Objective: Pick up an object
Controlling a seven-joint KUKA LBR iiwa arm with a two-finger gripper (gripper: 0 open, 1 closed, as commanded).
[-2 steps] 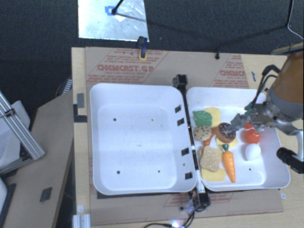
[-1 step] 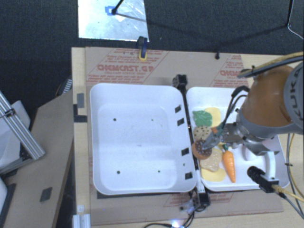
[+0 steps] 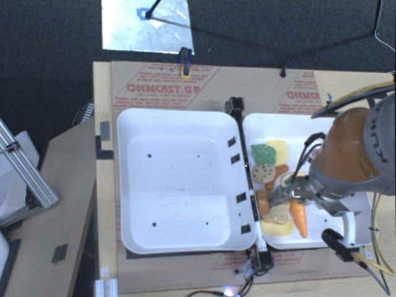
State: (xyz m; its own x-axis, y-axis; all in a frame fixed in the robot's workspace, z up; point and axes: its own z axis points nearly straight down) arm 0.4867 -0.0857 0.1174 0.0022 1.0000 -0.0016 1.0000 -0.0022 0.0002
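Note:
The right bin (image 3: 322, 124) holds a heap of toy food along its left side. At the top lie a green leafy piece (image 3: 262, 153) and a yellow piece (image 3: 278, 146). Below them sit a brown chip cookie (image 3: 263, 172) and a small red-orange sausage (image 3: 281, 169). Lower down are an orange-red sausage (image 3: 262, 201), a beige piece (image 3: 278, 214), a yellow piece (image 3: 279, 229) and an orange carrot (image 3: 299, 218). My gripper (image 3: 282, 194) is low over the middle of the heap, just left of the carrot's top, and nothing shows as held.
The left bin (image 3: 179, 178) stands beside the right one, with a black divider strip (image 3: 244, 166) between them. The arm's orange band (image 3: 349, 150) covers the right bin's right half. A blue-and-yellow clamp (image 3: 185, 63) sits on the bench's far edge.

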